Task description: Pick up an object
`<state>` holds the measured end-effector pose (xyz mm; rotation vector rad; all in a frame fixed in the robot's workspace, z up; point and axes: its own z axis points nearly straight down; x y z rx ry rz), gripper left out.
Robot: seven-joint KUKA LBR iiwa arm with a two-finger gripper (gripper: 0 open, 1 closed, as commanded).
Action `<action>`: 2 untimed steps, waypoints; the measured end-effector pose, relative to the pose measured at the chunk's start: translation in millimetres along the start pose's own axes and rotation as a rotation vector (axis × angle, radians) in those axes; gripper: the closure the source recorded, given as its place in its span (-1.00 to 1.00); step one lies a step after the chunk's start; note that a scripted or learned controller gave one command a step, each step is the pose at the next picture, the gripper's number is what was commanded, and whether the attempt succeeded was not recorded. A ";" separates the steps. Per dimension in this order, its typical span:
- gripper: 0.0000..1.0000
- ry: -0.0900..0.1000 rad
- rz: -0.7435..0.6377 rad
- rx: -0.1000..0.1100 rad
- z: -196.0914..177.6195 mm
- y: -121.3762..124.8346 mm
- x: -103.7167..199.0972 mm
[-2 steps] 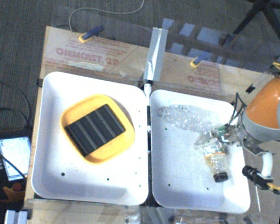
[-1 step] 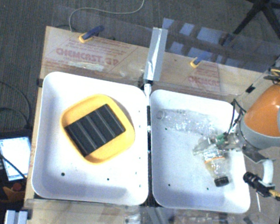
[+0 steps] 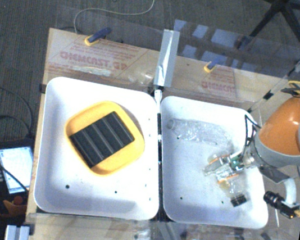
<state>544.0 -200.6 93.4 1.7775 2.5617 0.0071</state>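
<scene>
A yellow rounded pad with a black ribbed top [image 3: 105, 137] lies in the middle of the left bin [image 3: 48, 185]. A crumpled clear plastic piece [image 3: 199, 131] rests near the back of the right bin [image 3: 181, 207]. My gripper [image 3: 222, 168] is down low in the right bin, right of its middle and just in front of the clear plastic. The arm's orange band [image 3: 285, 130] rises above the bin's right rim. A small black piece [image 3: 238, 200] sits just in front of and to the right of the gripper. I see nothing held.
A metal divider post [image 3: 165, 62] stands at the back between the two bins. The bench's wooden board with two clamps [image 3: 95, 36] lies behind them. Cables and a small screen device [image 3: 8, 164] are on the floor to the left.
</scene>
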 end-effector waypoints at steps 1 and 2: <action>1.00 0.005 -0.002 -0.004 -9.1 2.3 1.9; 1.00 0.017 0.029 0.017 -67.3 82.3 50.1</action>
